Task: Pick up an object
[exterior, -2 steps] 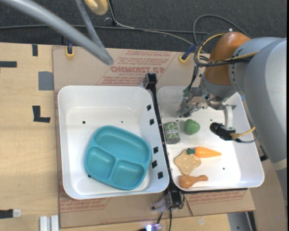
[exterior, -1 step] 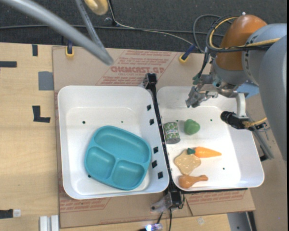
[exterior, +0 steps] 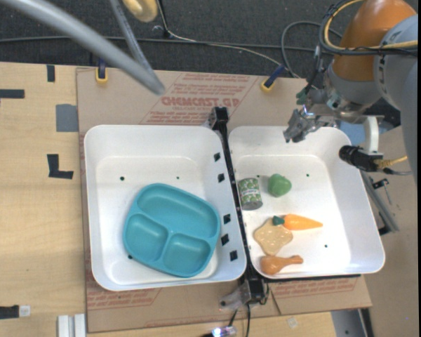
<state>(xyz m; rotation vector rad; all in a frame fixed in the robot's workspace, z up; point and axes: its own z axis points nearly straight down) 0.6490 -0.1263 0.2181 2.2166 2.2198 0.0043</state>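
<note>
The right bin (exterior: 351,209) holds a small green-grey can (exterior: 250,192) by its left wall, a green lump (exterior: 280,184) beside it, an orange carrot (exterior: 301,223), a tan cookie-like piece (exterior: 273,238) and a brown drumstick (exterior: 280,263) near the front. My gripper (exterior: 297,130) hangs over the bin's back edge, above and behind the green lump, apart from all the objects. Nothing shows between its fingers.
The left bin (exterior: 109,153) holds a teal divided tray (exterior: 171,229). A black divider clip (exterior: 218,118) sits where the bins meet. A grey bar (exterior: 70,27) crosses the upper left. Cables run behind the bins.
</note>
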